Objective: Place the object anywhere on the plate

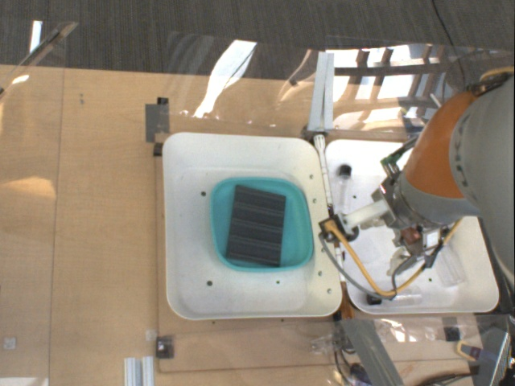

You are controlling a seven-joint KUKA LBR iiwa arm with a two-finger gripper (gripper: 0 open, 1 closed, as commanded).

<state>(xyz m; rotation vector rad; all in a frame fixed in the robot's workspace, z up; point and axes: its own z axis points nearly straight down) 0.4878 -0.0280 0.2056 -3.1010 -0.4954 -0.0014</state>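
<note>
Camera view: a slanted look down on a wooden desk point(80, 215) carrying two white bins.
Plate: a teal plate point(299, 232) sits at the middle of the left bin point(185, 296).
Object: a dark ribbed slab point(257, 227) lies flat on the plate, well inside its rim, long side running up and down the frame.
Task status: judged from this, the object already rests on the plate.
Arm: the grey arm with its orange band point(434, 159) hangs over the right bin point(475, 296), well apart from the plate.
End effector: the end effector point(406, 240) sits low under the wrist amid cables; whether it is open or closed cannot be told, and nothing is seen in it.
Handling: the slab looks stiff, light and not fragile; its ridges should give grip. The two long edges, across the narrow width, look the best place to take hold.
</note>
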